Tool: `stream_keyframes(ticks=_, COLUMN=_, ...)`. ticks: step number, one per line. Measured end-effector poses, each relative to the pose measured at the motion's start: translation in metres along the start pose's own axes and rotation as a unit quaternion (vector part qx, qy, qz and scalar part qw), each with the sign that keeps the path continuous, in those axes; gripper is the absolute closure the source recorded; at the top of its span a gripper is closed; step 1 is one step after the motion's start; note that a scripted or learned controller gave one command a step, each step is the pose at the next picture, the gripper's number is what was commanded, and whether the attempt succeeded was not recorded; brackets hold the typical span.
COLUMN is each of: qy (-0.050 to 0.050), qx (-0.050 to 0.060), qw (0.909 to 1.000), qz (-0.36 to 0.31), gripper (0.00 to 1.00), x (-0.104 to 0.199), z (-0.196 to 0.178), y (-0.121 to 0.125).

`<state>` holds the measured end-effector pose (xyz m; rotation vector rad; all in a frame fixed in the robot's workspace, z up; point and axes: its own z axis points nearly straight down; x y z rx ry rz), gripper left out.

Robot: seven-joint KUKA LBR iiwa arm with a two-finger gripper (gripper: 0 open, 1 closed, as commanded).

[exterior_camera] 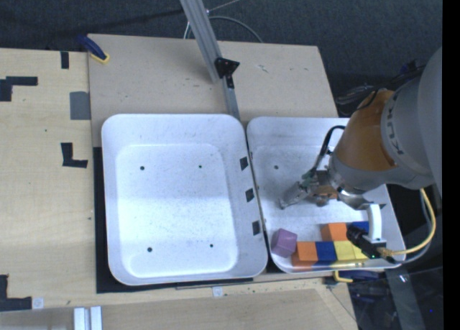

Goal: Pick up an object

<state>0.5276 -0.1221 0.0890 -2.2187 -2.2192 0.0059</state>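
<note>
Arm (388, 141) over right bin (287, 134); left bin (115, 134) alongside. Gripper (305, 190) low mid-bin, nothing seen betw. fingers; opening: can't tell. Blocks clustered at near wall: orange (307, 251), blue (325, 250), yellow (347, 251), purple (285, 241). Risk: tight packing, fingers may jam or grab air.

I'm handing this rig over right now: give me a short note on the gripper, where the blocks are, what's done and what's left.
Gripper: low in the right bin, near its middle. Fingers too small to read as open or shut; nothing visibly held.
Blocks: all clustered at the right bin's near edge. Purple block leftmost, then orange block, blue block, yellow block; a second orange block just behind them.
Left bin: no blocks in it.
Done: nothing lifted.
Left: move the gripper to a block, probably purple as nearest, grasp and lift.
</note>
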Motion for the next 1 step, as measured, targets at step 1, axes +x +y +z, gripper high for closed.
stream_keyframes(ticks=1, qy=0.001, qx=0.001, qw=1.0000, qz=0.000, gripper=0.00, x=0.0132, z=-0.0020, y=-0.0434)
